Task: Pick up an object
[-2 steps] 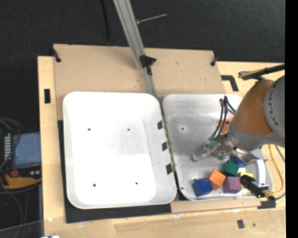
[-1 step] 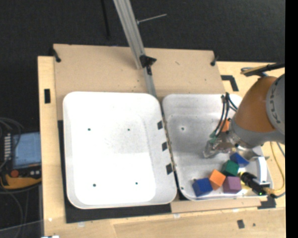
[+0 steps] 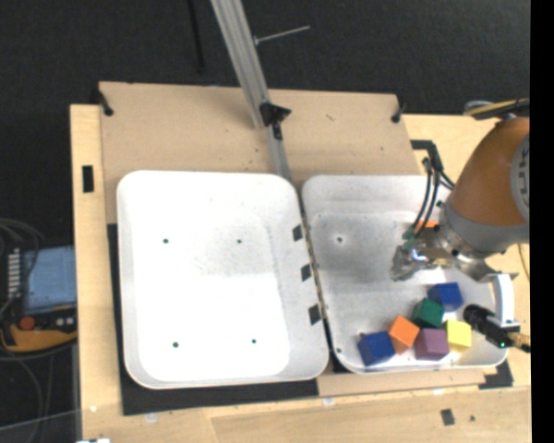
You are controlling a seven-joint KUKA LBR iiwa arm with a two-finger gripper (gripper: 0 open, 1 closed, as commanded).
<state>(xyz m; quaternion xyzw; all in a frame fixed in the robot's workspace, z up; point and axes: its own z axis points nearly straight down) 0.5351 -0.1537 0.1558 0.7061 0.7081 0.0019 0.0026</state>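
Several small blocks lie in the near right corner of the right bin (image 3: 351, 210): a blue block (image 3: 376, 347), an orange block (image 3: 404, 331), a purple block (image 3: 432, 342), a yellow block (image 3: 459, 333), a green block (image 3: 430, 313) and another blue block (image 3: 446, 294). My gripper (image 3: 408, 264) hangs low over the bin's middle right, just up and left of the green and blue blocks. Nothing shows between its fingers.
The left bin (image 3: 212, 275) lies beside the right one, with clips along the shared edge. A slanted metal pole (image 3: 245, 53) rises behind the bins. The arm's orange and grey body (image 3: 489, 192) covers the right bin's far right side.
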